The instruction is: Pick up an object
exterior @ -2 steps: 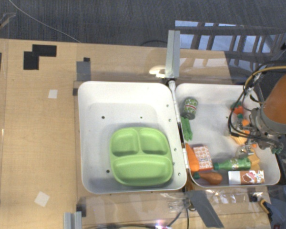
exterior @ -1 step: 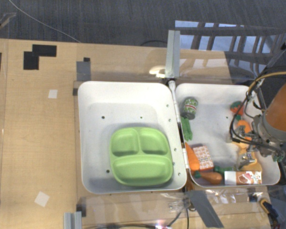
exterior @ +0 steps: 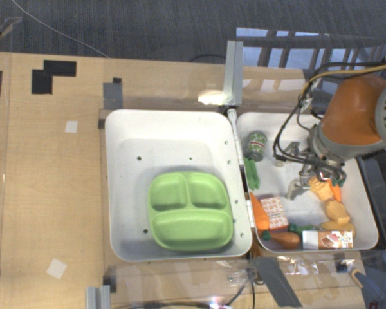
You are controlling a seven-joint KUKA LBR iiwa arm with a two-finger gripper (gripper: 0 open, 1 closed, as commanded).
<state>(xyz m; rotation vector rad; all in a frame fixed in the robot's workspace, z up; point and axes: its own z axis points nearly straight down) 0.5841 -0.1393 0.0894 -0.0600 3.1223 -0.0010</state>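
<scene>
Down low in the right bin at frame right, gripper poised over a yellow-orange food piece, finger state impossible to tell, nothing visibly pinched or lifted yet, so grasp and raise remaining, judging by this.

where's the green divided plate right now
In the camera view, the green divided plate lies in the left white bin, toward its near edge, just across the divider from the toy food in the right bin.

Wooden bench bears two white bins side by side.
</scene>
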